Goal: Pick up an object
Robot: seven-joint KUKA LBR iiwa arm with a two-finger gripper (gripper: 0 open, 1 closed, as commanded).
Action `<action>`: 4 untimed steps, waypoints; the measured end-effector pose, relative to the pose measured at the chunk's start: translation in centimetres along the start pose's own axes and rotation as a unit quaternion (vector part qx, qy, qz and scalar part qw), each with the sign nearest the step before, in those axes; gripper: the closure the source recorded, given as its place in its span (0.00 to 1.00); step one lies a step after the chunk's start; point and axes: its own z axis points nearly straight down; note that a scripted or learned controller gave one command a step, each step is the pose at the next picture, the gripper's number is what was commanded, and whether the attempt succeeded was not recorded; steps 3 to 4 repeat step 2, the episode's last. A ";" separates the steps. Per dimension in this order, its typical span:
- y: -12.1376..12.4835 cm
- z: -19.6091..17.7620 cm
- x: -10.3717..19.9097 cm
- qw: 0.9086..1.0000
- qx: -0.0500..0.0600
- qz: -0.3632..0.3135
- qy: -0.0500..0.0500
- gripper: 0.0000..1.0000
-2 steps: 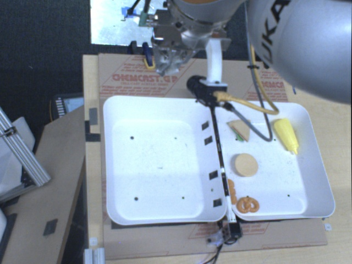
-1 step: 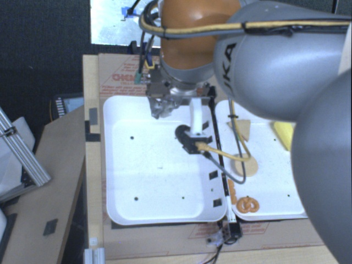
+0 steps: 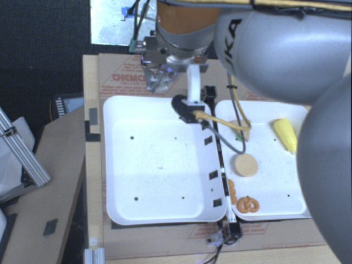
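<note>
Rounded grey arm (image 3: 286,43), orange band (image 3: 184,7), black lettering (image 3: 234,34).

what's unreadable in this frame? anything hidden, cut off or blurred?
- Gripper, camera view: blurred and in the arm's shadow, so whether it holds anything can't be told.
- Right bin, camera view: its far corner and right side are covered by the arm.
- Orange pieces at the right bin's near edge: too small to identify.
</note>
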 end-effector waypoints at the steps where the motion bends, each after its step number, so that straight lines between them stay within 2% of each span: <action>1: -3.3 4.5 -0.1 1.000 0.005 0.001 -0.001 1.00; 2: 4.8 -0.3 -0.1 1.000 -0.002 0.001 0.000 1.00; 4: 4.8 -0.3 -0.1 1.000 -0.002 0.001 0.000 1.00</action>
